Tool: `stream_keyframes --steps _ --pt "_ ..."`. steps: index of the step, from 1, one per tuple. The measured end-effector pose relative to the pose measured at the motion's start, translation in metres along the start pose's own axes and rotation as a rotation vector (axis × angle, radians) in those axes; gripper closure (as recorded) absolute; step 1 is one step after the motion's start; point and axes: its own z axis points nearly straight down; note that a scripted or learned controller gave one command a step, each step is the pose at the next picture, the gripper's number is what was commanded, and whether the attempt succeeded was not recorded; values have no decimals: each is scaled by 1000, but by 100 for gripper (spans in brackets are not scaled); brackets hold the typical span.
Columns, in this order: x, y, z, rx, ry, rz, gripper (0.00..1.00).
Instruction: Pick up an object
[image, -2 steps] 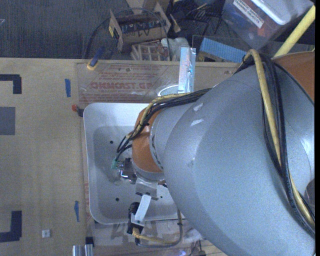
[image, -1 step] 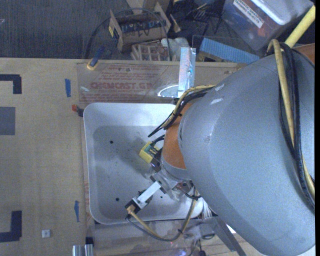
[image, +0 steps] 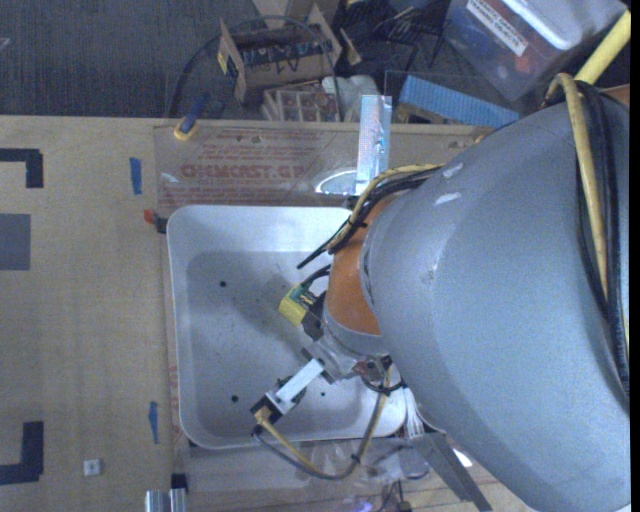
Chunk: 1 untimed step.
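1. The bench (image: 90, 330) at the far left carries two blue tape strips (image: 135, 175), one near the upper corner of the bin and one near its lower corner.
2. One white bin (image: 185, 330) lies open to the camera, its left wall and most of its floor bare. Two dark specks (image: 221, 284) dot the floor, one in the upper left part and one in the lower left. They are too small to identify.
3. One small yellow piece (image: 296, 303) sits above the middle of the bin floor, touching or just beside the wrist. It is the only likely thing to pick, but I cannot tell whether it lies loose in the bin or belongs to the arm.
4. The gripper (image: 335, 350) is low over the right half of the bin, tucked under the wrist. I cannot tell how far open it is, or whether it holds or touches anything.
5. The grey arm (image: 500, 300), with its orange band (image: 350, 285), covers everything to the right.
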Motion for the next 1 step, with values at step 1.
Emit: stream_keyframes --steps 1 --pt "4 -4 10 -6 -4 247 100"
